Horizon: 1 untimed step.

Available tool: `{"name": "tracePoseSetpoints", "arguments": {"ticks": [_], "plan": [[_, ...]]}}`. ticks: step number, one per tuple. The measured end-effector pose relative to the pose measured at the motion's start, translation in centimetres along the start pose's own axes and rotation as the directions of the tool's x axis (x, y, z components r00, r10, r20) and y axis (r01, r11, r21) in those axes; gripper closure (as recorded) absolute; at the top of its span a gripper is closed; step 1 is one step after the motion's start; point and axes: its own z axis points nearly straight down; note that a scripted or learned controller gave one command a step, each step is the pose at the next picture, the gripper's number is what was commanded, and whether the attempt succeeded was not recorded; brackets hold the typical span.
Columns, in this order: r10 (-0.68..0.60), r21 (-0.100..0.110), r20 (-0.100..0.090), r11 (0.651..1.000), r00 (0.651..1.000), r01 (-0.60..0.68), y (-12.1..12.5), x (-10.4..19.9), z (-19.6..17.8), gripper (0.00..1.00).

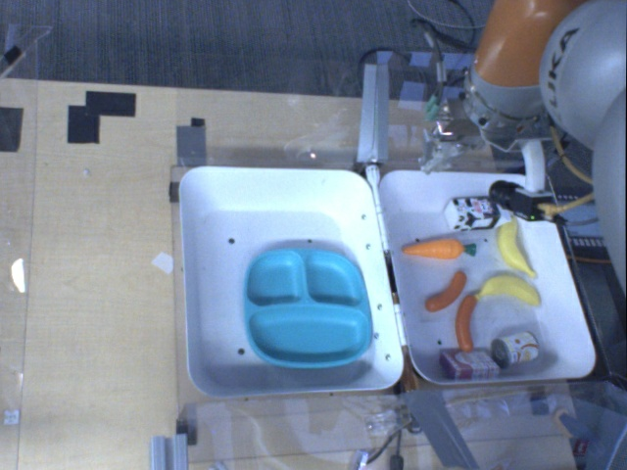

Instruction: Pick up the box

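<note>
The claw (443, 130) hangs above the far rim of the right bin (584, 336), near the bin's far left corner; whether it stands wide or narrow cannot be told, since its tip is a blur of metal against the bin edge; nothing is seen held in it. The arm (578, 57) comes in from the right, its grey bulk and orange band (514, 27) filling the upper right corner, the wrist bent down and leftward toward the bins.

The box (470, 363), a small purple carton, lies on its side at the near edge of the right bin, well apart from the claw and across the whole bin from it; a small can (515, 349) lies just beside it on the right. Between box and claw lie two sausages (446, 291), a carrot (434, 250), two bananas (510, 288), and a small black-and-white carton (471, 212) near the far wall.

The left bin (211, 262) holds a blue divided tray (308, 306); both bins sit side by side on the pale wooden bench (88, 262).
</note>
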Motion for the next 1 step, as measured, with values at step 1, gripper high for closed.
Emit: {"name": "tracePoseSetpoints", "arguments": {"ticks": [1], "plan": [[0.01,0.011,-0.003,1.0,1.0,-0.01,0.91,9.15,4.18,1.0]]}}
